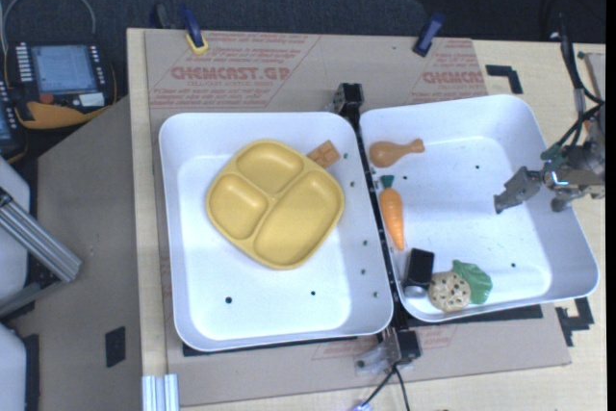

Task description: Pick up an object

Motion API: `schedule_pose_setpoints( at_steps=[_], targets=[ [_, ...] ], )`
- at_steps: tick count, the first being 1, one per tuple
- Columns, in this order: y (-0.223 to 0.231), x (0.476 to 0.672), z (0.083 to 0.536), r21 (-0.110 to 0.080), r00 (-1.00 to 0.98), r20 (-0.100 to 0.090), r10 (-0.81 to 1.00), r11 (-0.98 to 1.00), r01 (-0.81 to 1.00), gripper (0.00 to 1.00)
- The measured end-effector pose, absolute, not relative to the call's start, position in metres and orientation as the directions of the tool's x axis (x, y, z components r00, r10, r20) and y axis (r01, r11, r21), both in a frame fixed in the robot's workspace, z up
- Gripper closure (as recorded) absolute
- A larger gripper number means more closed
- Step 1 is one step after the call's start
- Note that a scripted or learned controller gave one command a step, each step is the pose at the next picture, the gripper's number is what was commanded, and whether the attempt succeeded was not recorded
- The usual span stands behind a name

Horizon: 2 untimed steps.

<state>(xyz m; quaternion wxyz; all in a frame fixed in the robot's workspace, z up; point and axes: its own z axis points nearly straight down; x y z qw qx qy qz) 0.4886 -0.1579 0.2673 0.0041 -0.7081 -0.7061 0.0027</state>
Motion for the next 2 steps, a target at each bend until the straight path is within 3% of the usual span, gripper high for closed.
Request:
schedule_pose_setpoints(
  at_steps=[1, 2],
  targets=[
    [-0.158, 0.491, 0.272, 0.001, 0.0, -0.001, 1.0, 0.0, 1.0, 0.0],
    [-0.163, 0.483, 0.214, -0.007, 0.001, 0.003, 1.0, -0.001, 1.0, 0.0]
  ],
)
